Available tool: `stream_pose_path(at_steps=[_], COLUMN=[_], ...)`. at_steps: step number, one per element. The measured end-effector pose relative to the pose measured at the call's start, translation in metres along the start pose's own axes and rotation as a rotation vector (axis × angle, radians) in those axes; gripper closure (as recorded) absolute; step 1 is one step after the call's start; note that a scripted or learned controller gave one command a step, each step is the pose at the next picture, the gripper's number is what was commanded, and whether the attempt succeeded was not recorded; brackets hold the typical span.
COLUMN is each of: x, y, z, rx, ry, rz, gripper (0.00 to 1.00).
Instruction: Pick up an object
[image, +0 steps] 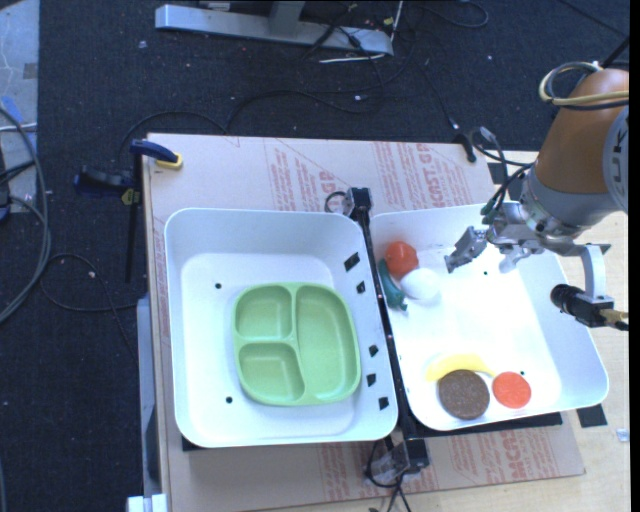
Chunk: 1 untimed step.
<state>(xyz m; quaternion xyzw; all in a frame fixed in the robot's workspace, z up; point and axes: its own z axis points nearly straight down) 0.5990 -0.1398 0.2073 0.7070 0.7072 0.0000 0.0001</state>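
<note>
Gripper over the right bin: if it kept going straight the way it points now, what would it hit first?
Probably bare bin floor. The gripper seems to point downward, with the white ball and orange ball off to its side; depth is unclear.

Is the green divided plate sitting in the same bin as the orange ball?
No, the green divided plate lies in the left bin, while the orange ball sits in the right bin.

Bright, even overhead light. White bins near blown out, walls and floors hard to tell apart. Soft short shadow under green tray inside left bin. Dark floor around bench murky, cables faint. Arm right of bins slightly blurred. Overall grainy, mild softness.
</note>
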Motion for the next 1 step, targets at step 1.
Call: stream_pose_path(at_steps=[1], x=[0.0544], y=[0.0365], z=[0.0158], rx=[0.001], ry=[0.001], rz=[0.006], gripper=[0.00])
